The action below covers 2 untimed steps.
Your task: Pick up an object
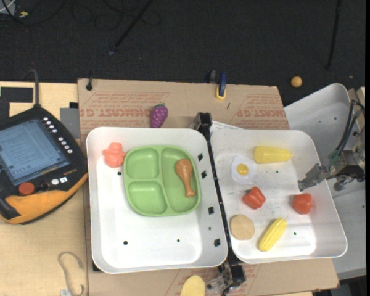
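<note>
Two shallow white bins sit side by side on the cardboard-covered surface (111,106). In the left white bin (111,239) lies a green plastic plate with three compartments (145,196); an orange-brown toy drumstick (185,176) rests in its upper right compartment, and a small orange-pink toy (113,155) lies just beside the plate's upper left rim.

The right white bin (308,239) holds the loose pieces: a yellow toy corn cob (272,155) near the far wall, a toy fried egg (242,169) below and left of it, a red toy pepper (253,198) at the middle, a round tan toy biscuit (242,227) near the front, a second yellow corn cob (272,234) tilted just beside the biscuit, and a small red toy tomato (302,203) toward the right side.

The grey jaws (311,179) reach in over the right bin's right edge, above the red tomato and apart from it. Whether they are released or clenched cannot be told.

A purple toy grape bunch (158,115) lies on the cardboard behind the left bin.
</note>
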Tool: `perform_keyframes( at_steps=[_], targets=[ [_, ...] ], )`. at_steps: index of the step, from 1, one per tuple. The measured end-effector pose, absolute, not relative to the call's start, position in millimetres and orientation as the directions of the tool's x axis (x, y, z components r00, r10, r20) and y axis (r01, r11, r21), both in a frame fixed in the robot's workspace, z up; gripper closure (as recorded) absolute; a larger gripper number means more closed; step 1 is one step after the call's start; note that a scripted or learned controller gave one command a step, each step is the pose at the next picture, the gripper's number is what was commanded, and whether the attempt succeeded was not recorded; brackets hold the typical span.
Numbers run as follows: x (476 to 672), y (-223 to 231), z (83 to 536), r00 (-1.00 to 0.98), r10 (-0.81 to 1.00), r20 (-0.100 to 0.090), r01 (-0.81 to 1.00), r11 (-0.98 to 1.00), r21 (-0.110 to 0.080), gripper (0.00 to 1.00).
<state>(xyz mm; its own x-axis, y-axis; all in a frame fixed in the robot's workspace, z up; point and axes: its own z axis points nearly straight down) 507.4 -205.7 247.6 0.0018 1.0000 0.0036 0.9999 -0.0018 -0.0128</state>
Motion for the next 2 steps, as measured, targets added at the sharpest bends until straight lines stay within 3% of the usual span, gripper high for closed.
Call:
perform_keyframes(
  at_steps=[1,2],
  targets=[
    [509.6,-206,253,0.0,1.0,0.0,1.0,0.0,-0.001,0.0],
    [504.9,-203,190,-0.002,1.0,0.003,1.0,0.002,-0.007,0.0]
  ],
)
